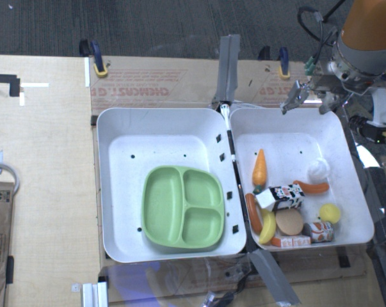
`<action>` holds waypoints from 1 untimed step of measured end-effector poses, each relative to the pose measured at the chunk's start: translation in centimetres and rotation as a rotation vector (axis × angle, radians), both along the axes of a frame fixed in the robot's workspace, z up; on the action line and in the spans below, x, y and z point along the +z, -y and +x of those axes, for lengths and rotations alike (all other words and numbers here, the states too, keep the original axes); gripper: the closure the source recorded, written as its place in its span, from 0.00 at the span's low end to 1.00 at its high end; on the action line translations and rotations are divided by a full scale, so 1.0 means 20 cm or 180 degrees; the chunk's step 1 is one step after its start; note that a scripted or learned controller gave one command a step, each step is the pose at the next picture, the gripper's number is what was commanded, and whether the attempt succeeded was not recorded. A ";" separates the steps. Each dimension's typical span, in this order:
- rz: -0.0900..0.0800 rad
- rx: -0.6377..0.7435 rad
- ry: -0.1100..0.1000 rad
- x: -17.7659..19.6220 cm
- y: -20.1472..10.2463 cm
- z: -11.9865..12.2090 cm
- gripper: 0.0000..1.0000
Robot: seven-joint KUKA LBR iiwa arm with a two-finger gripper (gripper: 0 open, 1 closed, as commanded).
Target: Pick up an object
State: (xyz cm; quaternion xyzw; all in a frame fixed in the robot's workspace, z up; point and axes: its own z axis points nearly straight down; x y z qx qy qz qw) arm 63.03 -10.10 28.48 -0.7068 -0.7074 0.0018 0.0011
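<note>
Objects for picking lie heaped in the near half of the right bin (344,147): a carrot (260,165), a black-and-white carton (285,196), a banana (267,228), a yellow ball (329,212) and small packets whose labels are too small to read. Over that bin's far right corner hangs the gripper (306,103), its fingers spread apart with nothing between them and the arm cut off by the frame's edge. Red print on the cardboard (160,82) behind the bins reads upside down and cannot be made out, while a green divided plate (183,206) sits in the left bin (116,165).
</note>
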 end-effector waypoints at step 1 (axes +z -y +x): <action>0.0001 0.0024 -0.0004 -0.48 -0.26 -0.19 0.00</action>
